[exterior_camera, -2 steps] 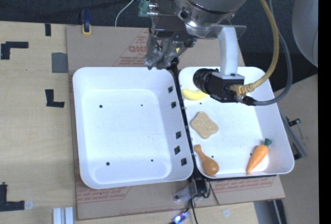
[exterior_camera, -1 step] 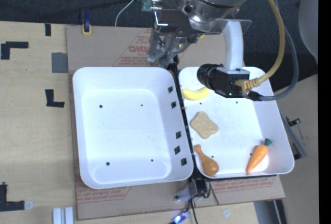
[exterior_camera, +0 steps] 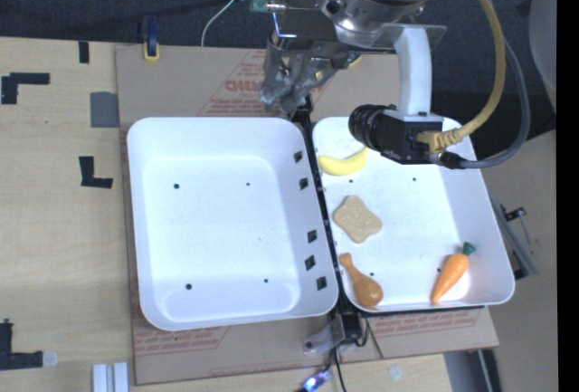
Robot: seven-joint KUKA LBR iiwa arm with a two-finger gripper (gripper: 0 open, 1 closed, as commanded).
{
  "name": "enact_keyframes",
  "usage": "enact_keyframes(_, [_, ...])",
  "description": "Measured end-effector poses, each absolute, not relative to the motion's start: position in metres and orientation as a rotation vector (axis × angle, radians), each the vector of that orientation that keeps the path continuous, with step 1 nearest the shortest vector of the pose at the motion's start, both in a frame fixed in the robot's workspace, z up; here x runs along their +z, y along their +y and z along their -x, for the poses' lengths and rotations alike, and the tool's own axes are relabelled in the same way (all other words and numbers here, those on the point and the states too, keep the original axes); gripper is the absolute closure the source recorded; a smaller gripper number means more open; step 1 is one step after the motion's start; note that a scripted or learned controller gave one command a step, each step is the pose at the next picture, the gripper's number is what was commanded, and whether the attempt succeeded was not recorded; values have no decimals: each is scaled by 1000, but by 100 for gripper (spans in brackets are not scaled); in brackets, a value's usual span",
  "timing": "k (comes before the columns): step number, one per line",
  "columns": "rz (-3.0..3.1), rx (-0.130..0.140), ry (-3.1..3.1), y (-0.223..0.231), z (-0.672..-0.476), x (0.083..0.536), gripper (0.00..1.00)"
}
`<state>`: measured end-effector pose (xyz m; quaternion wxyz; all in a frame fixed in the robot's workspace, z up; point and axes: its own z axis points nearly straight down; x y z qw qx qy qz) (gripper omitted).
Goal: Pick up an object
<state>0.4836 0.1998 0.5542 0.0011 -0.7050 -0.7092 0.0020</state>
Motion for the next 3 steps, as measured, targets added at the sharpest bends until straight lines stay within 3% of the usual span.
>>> enact_keyframes(3, [2207, 13, -2229, 201, -484, 583, 100])
